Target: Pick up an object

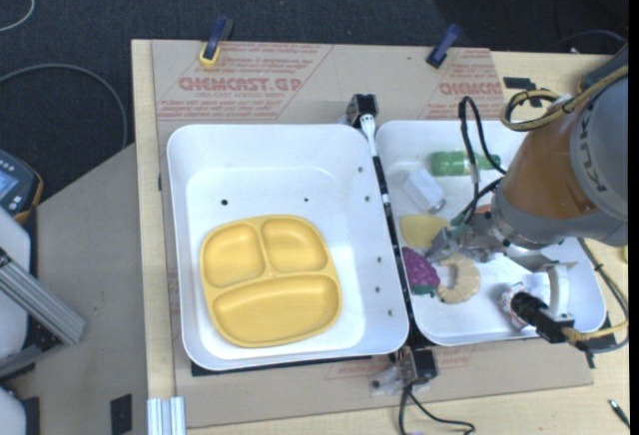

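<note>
Nearest: tan round piece [460, 281], looks light and stiff; take it across its rim. My claw [451, 245] hovers just above; grip state unclear.

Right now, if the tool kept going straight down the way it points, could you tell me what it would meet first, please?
Probably the tan round piece in the right bin: the tool sits just above it, with a purple item and a yellow one close beside. Depth is hard to judge from this slant.

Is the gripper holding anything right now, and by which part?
Cannot be told. The gripper is low in the right bin among the purple item and tan round piece.
</note>
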You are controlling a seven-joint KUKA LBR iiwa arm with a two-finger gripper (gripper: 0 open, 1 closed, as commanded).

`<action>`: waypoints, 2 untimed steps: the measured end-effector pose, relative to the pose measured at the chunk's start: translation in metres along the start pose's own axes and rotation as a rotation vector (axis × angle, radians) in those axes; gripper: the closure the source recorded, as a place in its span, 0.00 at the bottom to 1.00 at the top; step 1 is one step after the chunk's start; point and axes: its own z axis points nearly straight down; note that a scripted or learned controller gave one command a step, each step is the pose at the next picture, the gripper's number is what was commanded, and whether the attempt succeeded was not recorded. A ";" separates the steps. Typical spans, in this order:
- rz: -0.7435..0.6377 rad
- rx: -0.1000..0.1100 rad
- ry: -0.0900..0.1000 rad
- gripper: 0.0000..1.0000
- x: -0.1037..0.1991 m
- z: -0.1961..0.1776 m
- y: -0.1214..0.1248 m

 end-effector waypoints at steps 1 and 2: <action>-0.005 -0.003 0.008 0.00 0.057 -0.106 -0.030; -0.008 -0.002 0.009 0.00 0.126 -0.167 -0.030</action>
